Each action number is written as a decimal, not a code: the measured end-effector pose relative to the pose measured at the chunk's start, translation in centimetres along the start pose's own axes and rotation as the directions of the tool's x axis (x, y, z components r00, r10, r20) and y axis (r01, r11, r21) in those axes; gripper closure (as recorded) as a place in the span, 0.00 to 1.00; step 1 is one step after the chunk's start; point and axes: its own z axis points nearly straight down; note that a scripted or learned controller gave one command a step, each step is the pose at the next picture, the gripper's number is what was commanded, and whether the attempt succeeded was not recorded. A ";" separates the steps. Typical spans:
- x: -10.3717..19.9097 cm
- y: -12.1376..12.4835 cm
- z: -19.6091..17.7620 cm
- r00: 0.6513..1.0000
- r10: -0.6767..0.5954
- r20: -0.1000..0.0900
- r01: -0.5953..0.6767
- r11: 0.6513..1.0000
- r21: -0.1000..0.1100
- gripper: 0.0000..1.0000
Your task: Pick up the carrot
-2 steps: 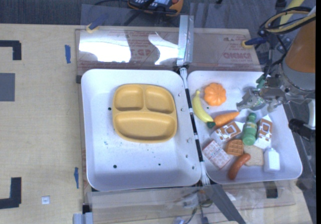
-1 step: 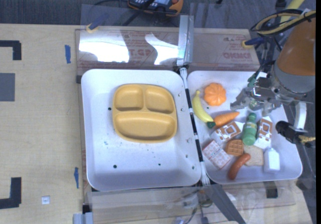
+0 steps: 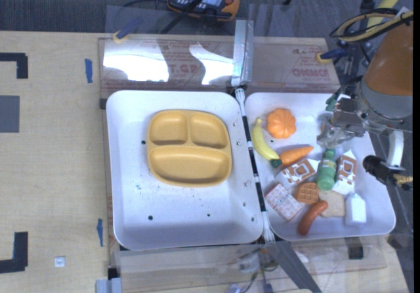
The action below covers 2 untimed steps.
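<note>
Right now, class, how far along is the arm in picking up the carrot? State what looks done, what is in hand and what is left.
Done: the gripper is over the right bin, to the right of the carrot. In hand: nothing can be seen between its fingers; the carrot lies in the bin between the banana and the green bottle. Left: reach the carrot, grasp it and lift.

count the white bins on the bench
2. The left bin holds a yellow divided plate; the right bin holds the carrot and other toy food.
</note>
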 end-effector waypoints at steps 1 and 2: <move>0.0 0.0 0.0 1.000 0.000 0.000 0.000 1.000 0.000 0.00; 1.7 0.9 11.1 0.973 -0.229 0.003 0.229 0.973 -0.006 0.00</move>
